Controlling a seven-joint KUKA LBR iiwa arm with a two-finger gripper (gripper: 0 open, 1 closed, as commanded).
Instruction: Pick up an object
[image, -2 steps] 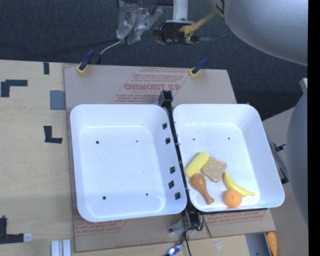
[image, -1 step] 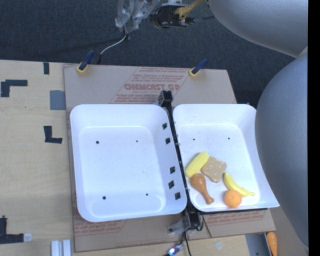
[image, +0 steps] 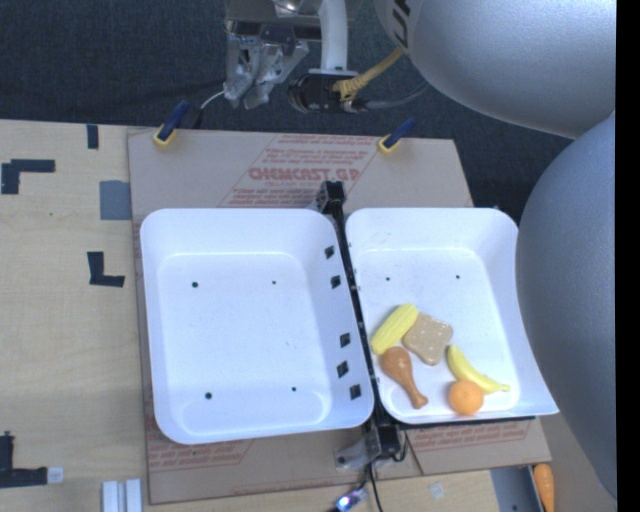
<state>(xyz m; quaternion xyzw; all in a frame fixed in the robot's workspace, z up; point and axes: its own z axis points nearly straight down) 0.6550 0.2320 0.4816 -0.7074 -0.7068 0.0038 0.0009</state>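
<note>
The right bin (image: 470, 240) holds several toy foods in its near corner: a yellow corn cob (image: 394, 328), a tan slice of toast (image: 428, 339), a brown chicken drumstick (image: 405, 373), a yellow banana (image: 474, 372) and an orange (image: 466, 398). They lie close together, some of them touching. My gripper (image: 255, 75) hangs at the top of the view, beyond the far edge of the bench and well away from both bins. Nothing hangs below it.
The left bin (image: 240, 300) sits beside the right one, joined along a black clipped seam (image: 342, 300). Both rest on a cardboard sheet (image: 300, 170) held by blue and yellow clamps (image: 170, 125). The arm's large grey body (image: 580, 230) covers the right side.
</note>
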